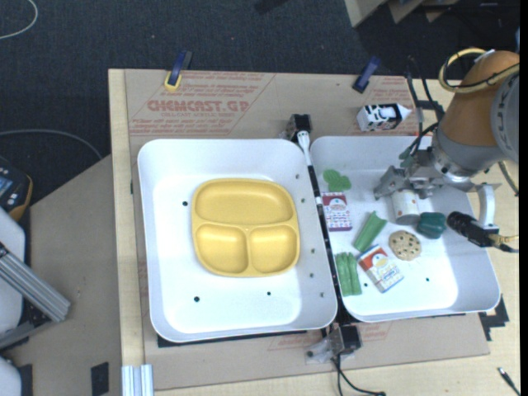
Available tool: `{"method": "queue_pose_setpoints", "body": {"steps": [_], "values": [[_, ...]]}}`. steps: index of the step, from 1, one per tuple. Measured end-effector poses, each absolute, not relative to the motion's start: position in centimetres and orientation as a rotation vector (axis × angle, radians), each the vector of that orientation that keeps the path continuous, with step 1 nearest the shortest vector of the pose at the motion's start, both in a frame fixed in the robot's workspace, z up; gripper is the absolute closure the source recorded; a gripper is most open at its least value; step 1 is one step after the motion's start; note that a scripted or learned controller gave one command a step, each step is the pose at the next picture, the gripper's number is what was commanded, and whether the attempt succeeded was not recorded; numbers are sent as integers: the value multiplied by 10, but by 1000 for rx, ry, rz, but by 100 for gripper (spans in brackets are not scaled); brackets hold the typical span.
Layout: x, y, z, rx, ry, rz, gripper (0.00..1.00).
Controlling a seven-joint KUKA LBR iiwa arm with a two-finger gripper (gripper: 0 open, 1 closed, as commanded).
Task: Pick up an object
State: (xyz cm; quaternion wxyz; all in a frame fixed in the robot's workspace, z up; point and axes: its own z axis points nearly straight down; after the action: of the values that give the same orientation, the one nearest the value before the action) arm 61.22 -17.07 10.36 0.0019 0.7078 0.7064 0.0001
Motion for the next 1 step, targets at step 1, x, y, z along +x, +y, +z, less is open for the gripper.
{"method": "queue_pose_setpoints", "body": {"steps": [1], "values": [[613,-170,113,2220,2216,2,100]]}}
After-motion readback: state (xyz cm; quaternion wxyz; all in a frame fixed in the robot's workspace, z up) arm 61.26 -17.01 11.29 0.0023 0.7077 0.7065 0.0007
